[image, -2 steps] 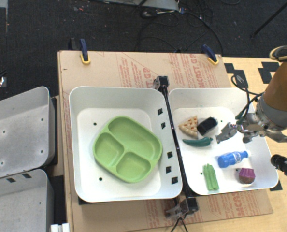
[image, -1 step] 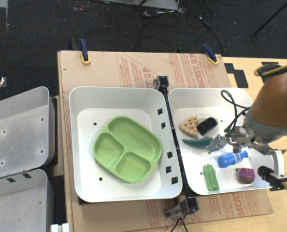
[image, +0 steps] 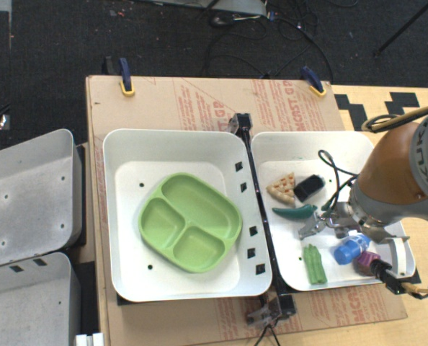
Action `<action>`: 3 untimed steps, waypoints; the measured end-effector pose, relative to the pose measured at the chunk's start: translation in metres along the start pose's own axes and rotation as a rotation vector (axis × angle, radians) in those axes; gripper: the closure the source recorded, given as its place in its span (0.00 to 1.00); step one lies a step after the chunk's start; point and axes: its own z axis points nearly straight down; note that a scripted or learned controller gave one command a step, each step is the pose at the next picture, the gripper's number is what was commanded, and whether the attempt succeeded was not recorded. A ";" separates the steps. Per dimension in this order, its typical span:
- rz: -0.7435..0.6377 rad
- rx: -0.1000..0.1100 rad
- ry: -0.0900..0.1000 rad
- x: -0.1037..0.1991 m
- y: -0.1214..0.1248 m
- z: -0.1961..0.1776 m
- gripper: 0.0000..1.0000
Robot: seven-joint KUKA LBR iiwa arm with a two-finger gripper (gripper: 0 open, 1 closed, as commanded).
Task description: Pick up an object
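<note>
The right bin [image: 290,148] holds several small objects. A toy pizza slice [image: 282,188] and a black block [image: 309,186] lie toward its back left. A dark teal curved piece [image: 295,211] lies in the middle, and a green stick [image: 315,264] lies near the front edge. A blue object [image: 349,251] and a purple one [image: 365,260] sit at the front right. My gripper [image: 310,228] hangs low over the bin floor, just in front of the teal piece and left of the blue object. Nothing visibly sits in it.
The left bin [image: 127,153] carries a light green divided plate [image: 190,222]. A black divider [image: 253,193] runs between the bins. My arm's orange band [image: 398,171] covers the right bin's right side. Grey trays [image: 27,193] lie off the bench at left.
</note>
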 end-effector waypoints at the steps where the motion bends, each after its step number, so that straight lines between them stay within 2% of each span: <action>1: 0.002 -0.005 -0.001 0.000 0.001 -0.013 1.00; 2: 0.000 -0.008 -0.002 -0.004 -0.001 -0.056 1.00; 3: -0.004 -0.009 -0.003 -0.001 0.008 -0.102 1.00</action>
